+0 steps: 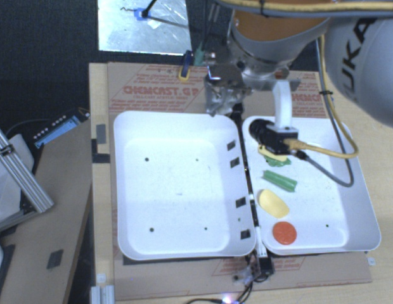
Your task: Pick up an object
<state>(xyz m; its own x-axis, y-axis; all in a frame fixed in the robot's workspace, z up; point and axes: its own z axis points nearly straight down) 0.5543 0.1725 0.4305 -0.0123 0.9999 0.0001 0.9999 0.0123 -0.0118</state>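
Nothing is sitting in the gripper. The objects on offer are all lying in the right bin, in front of the gripper (toward the camera) and off to its view-right side, well apart from it. The closest to it is a small green piece, only partly showing, lying on the white floor near the bin's far end. Just beyond that, farther from the gripper, a green strip is lying flat at a slant. A yellow oval piece is resting next in line, near the strip but not touching it. Farthest from the gripper, an orange-red disc is lying flat close to the bin's near rim, just apart from the yellow piece. The four things are forming a loose row running away from the gripper along the bin's inner side.

The gripper itself is hanging over the far rims where the two bins meet; whether it is open or closed cannot be told from this angle. The left bin is spreading out in front of it and to its view-left. Small black tabs are lining the seam between the bins, straight in front of the gripper. Behind the gripper, a cardboard sheet with red print is showing beneath the bins. The grey arm is rising above and to the view-right of the gripper.
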